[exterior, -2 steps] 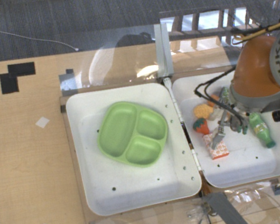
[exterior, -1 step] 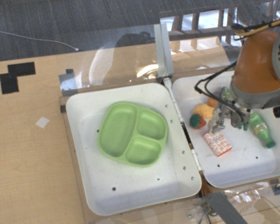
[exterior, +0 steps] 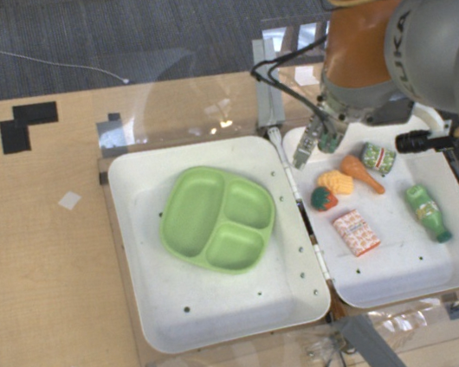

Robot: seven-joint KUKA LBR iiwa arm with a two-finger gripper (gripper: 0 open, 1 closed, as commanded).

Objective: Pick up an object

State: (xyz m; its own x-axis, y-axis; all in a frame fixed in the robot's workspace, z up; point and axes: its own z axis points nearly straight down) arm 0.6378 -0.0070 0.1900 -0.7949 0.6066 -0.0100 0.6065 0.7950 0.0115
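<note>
The gripper point(exterior: 314, 144) hangs over the right bin's point(exterior: 404, 275) upper-left corner; its opening state cannot be determined. The nearest candidate — a yellow-orange toy point(exterior: 336, 183) — lies just below it, toward the bin's middle. An orange drumstick point(exterior: 362, 174) touches it on the right, long axis diagonal; a strawberry point(exterior: 323, 198) crowds its left. A red carton point(exterior: 356, 232) and green bottle point(exterior: 426, 212) lie farther off.

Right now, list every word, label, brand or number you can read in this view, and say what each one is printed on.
"KUKA": only partly legible, running down the grey arm beside its orange band.
Green bottle: pale label, print too small to read.
Green can: patterned wrap, nothing legible.
Red-and-white box: printed face, too blurred to read.
Black squares on the wooden bench: plain markers, no text.
</note>
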